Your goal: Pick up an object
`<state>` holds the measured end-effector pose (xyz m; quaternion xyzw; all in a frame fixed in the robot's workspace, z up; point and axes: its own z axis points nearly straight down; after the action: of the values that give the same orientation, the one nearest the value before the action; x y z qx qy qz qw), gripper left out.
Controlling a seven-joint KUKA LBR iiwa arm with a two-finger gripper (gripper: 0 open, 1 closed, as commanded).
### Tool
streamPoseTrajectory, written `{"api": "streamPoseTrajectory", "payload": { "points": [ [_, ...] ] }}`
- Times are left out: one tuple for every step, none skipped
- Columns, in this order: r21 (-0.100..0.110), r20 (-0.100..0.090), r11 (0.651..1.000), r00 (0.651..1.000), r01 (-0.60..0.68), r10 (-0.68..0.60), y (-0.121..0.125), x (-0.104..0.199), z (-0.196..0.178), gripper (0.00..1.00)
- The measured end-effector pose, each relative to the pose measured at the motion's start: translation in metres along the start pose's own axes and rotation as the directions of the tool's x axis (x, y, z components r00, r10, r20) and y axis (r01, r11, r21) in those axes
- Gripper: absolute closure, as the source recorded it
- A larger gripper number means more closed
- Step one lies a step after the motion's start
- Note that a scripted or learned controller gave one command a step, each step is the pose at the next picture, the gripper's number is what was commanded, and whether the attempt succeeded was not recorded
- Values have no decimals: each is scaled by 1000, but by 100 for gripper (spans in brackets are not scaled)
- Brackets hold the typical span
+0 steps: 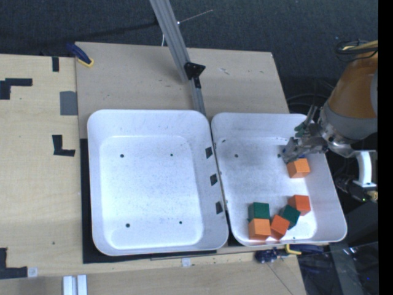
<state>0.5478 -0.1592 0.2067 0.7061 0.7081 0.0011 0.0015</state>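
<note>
Claw w/ orange cube at its tips, over the right bin's upper-right area; cube appears pinched betw. the fingers, though the grip itself is hard to make out. Arm enters from the right, orange band above the wrist. Near the bin's lower edge, a cluster: 2 green cubes, 3 more orange ones, some touching. Left bin alongside.
</note>
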Motion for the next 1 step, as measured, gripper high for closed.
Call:
{"api": "streamPoseTrajectory", "payload": {
  "points": [
    [2,0,1000,1000,-1,1,1,1,-25,100]
  ]
}}
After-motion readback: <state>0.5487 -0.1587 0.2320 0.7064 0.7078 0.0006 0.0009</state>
